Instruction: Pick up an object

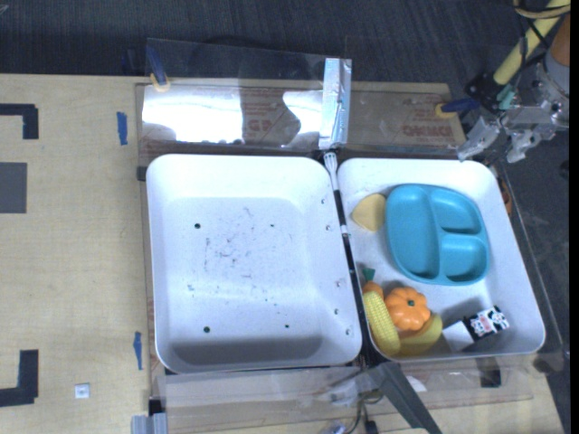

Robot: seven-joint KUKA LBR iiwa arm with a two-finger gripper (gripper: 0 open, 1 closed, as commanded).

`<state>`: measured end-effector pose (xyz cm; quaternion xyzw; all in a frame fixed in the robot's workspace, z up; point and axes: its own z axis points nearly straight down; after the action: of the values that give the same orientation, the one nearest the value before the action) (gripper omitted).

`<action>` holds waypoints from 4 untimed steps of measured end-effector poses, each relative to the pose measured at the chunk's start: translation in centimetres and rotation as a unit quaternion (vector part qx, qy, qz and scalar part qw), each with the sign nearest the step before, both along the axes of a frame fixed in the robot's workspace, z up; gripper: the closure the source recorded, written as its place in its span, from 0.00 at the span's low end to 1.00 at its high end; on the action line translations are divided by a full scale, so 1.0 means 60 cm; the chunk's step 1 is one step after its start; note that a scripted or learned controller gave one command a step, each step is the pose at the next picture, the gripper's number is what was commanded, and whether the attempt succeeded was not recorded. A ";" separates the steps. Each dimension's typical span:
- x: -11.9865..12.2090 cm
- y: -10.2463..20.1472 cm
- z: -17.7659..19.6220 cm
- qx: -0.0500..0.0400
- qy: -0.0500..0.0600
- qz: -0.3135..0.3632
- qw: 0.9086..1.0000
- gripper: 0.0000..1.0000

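Right bin [520, 269]: holds all the objects; left bin [181, 188] beside it.
Tool [507, 134]: above right bin's far corner, clear of contents; spread or pressed together, cannot tell.
Candidates: blue divided plate [434, 233], orange pumpkin [409, 307], corn cob [380, 319], small black-and-white piece [486, 324].
Handling: pumpkin looks light, rigid, smooth plastic; may slip.
Hold: across its ribbed sides, from above.

We look down at a slant from one fixed camera above the tabletop [63, 242], both white bins [244, 260] left of the gripper [502, 138].
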<state>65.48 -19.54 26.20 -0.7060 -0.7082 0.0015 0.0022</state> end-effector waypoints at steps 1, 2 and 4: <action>0.003 0.001 0.014 -0.001 0.000 0.002 1.000 1.00; 0.023 -0.007 0.072 -0.002 -0.003 0.048 0.999 1.00; 0.024 -0.044 0.133 -0.002 -0.004 0.106 0.994 1.00</action>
<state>66.89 -22.17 34.20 -0.6272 -0.7789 0.0004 -0.0020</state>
